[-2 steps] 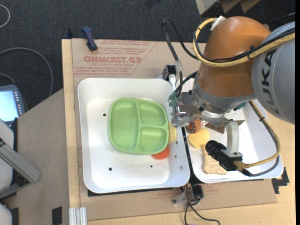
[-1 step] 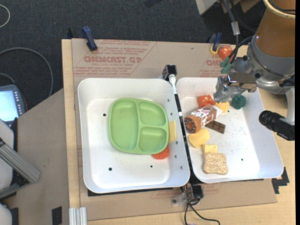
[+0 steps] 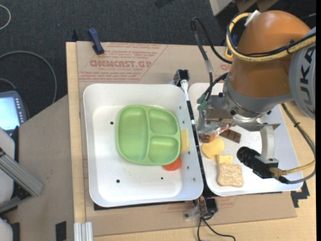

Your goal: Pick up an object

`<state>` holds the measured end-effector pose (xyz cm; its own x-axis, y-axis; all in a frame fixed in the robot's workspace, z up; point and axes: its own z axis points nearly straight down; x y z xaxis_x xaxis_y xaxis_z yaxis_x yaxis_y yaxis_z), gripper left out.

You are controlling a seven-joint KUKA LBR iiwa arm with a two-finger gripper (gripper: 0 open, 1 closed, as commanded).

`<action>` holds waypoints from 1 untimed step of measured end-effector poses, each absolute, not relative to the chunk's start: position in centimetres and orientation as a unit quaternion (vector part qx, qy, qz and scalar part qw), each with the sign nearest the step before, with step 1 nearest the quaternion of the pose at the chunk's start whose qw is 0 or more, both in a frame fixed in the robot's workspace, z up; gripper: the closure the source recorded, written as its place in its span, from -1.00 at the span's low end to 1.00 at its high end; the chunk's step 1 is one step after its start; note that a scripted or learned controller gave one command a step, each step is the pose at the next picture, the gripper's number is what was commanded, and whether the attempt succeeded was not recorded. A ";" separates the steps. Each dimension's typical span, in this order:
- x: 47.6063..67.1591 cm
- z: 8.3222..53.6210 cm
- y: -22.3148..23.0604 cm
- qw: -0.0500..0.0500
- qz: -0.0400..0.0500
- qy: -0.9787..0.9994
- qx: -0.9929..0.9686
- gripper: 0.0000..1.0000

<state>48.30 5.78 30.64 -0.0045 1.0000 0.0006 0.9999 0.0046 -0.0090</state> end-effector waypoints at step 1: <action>48.0 38.6 4.6 -0.003 -0.004 -0.707 -0.707 1.00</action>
